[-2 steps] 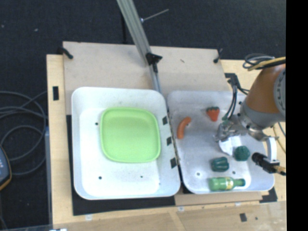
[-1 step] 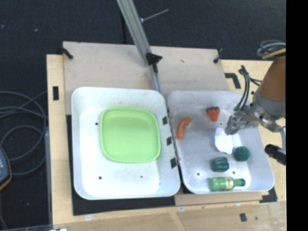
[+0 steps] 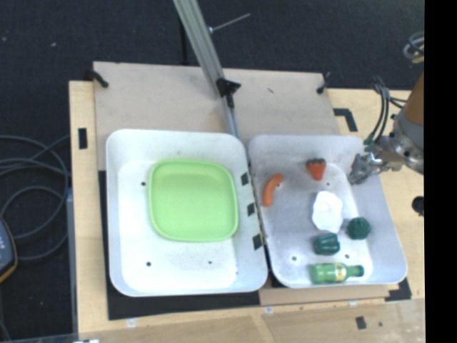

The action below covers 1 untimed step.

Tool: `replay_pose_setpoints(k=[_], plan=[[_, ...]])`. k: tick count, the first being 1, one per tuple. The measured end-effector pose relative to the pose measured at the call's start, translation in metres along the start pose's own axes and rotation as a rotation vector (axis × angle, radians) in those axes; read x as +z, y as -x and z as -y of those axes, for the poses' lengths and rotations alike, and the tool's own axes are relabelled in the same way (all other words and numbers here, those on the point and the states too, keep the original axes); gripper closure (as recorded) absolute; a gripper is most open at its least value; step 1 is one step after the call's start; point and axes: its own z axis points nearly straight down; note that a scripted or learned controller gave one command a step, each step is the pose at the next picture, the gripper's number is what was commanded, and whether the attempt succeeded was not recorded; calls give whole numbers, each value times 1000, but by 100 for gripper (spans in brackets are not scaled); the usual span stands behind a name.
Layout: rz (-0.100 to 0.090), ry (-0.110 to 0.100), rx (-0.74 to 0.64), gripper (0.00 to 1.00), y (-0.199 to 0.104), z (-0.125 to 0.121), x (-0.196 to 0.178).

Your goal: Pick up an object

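The gripper (image 3: 360,168) hangs over the right bin's (image 3: 378,263) right rim; whether its jaws are parted I cannot tell. The red strawberry (image 3: 316,168) lies just left of it.

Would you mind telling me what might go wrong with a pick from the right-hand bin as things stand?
1. The end effector sits at the right bin's far right edge, so descending there may strike the rim.
2. The white object, dark green piece and round green piece crowd together; a grasp could nudge neighbours.
3. The green bottle lies on its side and may roll.
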Motion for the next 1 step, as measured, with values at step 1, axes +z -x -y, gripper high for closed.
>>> replay_pose_setpoints(k=[1], plan=[[0, -1, 0, 100, 1, -1, -53]])
